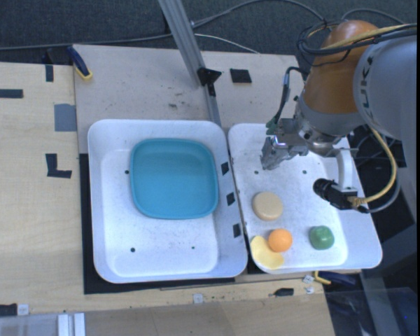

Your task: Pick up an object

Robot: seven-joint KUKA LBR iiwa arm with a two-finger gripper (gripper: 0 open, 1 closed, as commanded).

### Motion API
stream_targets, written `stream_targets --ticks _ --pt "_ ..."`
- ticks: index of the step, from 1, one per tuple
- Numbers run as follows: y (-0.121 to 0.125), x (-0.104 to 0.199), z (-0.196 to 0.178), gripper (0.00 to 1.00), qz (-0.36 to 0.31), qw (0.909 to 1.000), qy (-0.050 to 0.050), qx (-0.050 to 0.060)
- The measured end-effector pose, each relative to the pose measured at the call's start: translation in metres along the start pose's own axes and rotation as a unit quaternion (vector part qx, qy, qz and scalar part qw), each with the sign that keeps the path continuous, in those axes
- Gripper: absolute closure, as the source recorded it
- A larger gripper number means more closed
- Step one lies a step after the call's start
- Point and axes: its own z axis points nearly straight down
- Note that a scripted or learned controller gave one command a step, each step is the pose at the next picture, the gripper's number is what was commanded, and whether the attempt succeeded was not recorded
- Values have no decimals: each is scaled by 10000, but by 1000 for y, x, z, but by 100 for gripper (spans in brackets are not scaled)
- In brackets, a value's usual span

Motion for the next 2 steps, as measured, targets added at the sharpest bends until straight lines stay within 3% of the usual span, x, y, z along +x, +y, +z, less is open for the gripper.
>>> stream_targets --ticks 2 --pt "-9 100 -11 100 -7 10000 0 2"
